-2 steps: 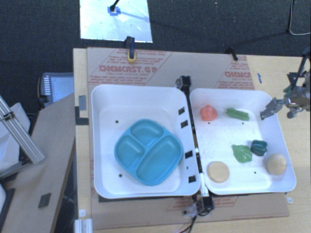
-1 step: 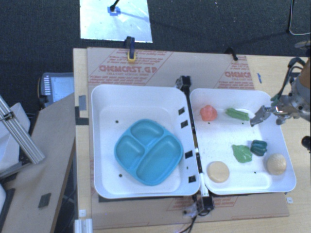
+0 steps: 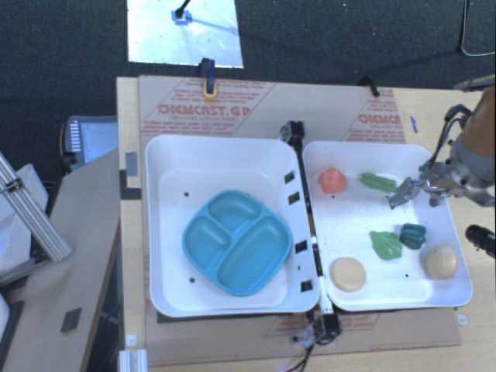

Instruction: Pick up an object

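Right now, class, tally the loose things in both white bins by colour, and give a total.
Blue: 1, the divided plate
Pink-red: 1, the ball
Green: 2, the long piece and the leafy piece
Teal: 1, the small piece
Beige: 2, the two rounds
Total: 7

Setting: robotics lab/test bench. Evidence: wooden bench (image 3: 256, 91) w/ two white bins (image 3: 170, 161) clamped side by side, printed cardboard sheet (image 3: 232, 103) underneath, aluminium rail (image 3: 31, 215) at 9 o'clock, dark carpet (image 3: 325, 22) at 12 o'clock, cables (image 3: 310, 335) at 6 o'clock.
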Robot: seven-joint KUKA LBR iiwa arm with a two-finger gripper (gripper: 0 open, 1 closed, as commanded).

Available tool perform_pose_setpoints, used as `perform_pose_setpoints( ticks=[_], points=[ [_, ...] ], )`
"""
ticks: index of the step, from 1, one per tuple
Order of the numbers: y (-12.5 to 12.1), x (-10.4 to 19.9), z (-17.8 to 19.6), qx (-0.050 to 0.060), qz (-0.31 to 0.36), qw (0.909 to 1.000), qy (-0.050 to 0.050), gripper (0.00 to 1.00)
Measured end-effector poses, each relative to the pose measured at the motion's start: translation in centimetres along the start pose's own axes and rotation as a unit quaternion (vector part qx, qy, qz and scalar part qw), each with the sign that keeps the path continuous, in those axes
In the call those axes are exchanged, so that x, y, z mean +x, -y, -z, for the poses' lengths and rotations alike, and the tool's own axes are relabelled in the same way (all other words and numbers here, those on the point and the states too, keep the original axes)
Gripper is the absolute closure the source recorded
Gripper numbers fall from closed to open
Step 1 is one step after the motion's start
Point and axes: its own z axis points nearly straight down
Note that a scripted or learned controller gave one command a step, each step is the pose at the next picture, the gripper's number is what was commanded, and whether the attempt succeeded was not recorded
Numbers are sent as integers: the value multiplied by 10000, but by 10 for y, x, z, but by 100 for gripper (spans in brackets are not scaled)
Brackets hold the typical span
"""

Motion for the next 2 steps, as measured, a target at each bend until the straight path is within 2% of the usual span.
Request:
perform_pose_setpoints(
  ticks=[1,2],
  points=[
    [-5,-1,-61,8,-1,10000,-4,0],
    [-7,-2,-47,-30,-1,10000,8,100]
  ],
)
